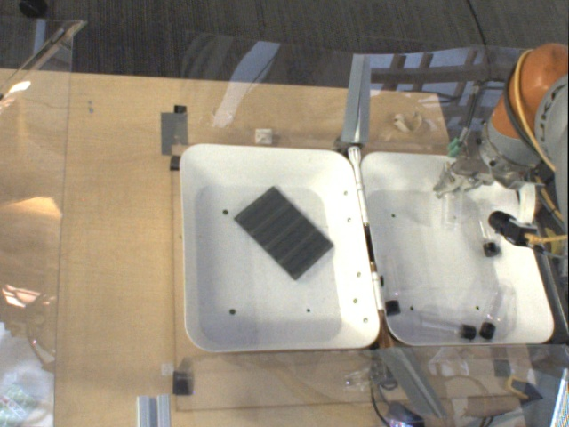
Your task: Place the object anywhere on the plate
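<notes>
While the left bin [271, 247] carries a dark ribbed rectangular plate [284, 232] lying flat and turned at an angle near its middle, the right bin [462, 247] has a few small black pieces near its front rim and right side. Over that right bin's far corner hangs the pincer [458, 178], and whether it's apart or together I cannot tell. Grey arm [533, 105], orange band showing, reaches in from the right edge, wrist angled down.
</notes>
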### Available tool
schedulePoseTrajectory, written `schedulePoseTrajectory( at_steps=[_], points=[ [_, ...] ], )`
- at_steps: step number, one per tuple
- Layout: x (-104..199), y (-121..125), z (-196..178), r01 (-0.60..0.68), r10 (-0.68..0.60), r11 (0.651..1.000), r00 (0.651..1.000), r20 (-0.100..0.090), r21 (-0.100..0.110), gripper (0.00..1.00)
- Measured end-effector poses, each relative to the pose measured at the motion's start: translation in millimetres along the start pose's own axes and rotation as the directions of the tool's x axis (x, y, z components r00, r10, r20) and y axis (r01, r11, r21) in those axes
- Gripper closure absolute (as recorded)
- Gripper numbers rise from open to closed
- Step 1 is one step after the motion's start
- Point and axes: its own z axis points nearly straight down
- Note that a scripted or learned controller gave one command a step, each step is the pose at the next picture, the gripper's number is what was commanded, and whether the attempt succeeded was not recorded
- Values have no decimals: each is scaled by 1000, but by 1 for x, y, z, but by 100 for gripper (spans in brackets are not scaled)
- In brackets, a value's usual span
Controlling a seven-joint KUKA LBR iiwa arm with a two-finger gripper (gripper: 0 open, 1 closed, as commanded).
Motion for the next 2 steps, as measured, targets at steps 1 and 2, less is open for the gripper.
schedulePoseTrajectory(
  at_steps=[1, 2],
  points=[
    [0, 0, 0, 1, -1, 1000, 1000, 0, 0, 0],
    [1, 2, -12, 6, -6, 1000, 1000, 2, -6, 100]
  ],
)
